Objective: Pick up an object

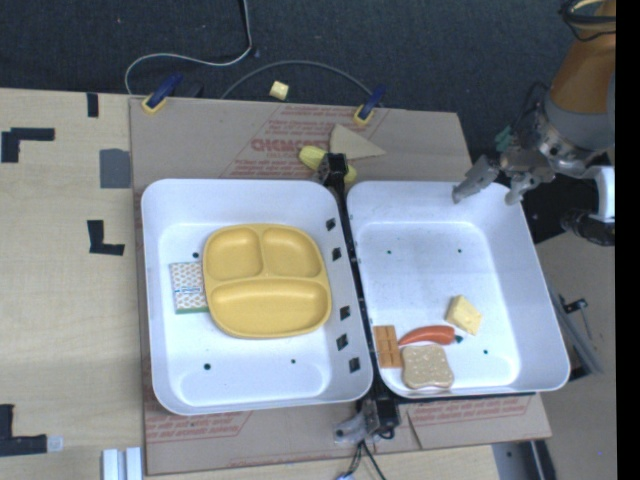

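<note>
Across the worktop (60,268) lie two shallow white bins side by side, seated on a cardboard sheet (290,133) that two clips hold at its far edge, presumably so the bins do not wander.

Left bin (175,378): carries a yellow divided plate (267,279), lying flat near the middle, with a small patterned sponge (187,287) touching its left rim. I judge neither to be an easy target; the plate is broad and low.

Right bin (500,238): mostly bare floor. The candidates for picking are gathered in its near corner: a slice of toy bread (427,367), a red sausage (428,335) just beyond it, an orange wafer (385,345) to their left close against the bin wall, and a yellow cheese wedge (464,315) a little apart to the right. The clustering makes a clean grasp of the bread or sausage doubtful; the cheese stands freest.

My arm (585,78) reaches in from the right, and my pincer (497,180) hangs over the far rim of the right bin, well apart from the cluster. Its fingers appear spread wide, with nothing between them. Task judged not yet begun in earnest: no object grasped.
</note>
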`<state>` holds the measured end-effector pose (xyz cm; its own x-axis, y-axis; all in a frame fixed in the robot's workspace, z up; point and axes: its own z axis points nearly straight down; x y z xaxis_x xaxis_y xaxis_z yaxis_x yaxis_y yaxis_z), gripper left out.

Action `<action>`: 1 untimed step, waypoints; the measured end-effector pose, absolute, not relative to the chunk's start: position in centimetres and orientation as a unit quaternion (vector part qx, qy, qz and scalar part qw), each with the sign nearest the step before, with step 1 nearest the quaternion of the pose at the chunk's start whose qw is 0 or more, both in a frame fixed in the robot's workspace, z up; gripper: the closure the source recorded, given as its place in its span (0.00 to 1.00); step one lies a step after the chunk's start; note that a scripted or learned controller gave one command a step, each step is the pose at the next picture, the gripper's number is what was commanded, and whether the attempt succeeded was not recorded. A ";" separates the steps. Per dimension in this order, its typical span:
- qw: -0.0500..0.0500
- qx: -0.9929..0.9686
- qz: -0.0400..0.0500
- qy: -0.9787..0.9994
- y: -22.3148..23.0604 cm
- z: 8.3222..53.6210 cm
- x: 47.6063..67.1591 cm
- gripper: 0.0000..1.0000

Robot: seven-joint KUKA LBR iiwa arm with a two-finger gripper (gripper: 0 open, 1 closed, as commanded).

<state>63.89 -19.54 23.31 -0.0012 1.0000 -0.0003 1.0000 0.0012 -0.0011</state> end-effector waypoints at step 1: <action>0.005 -0.708 0.003 -0.706 -19.0 17.4 55.0 0.00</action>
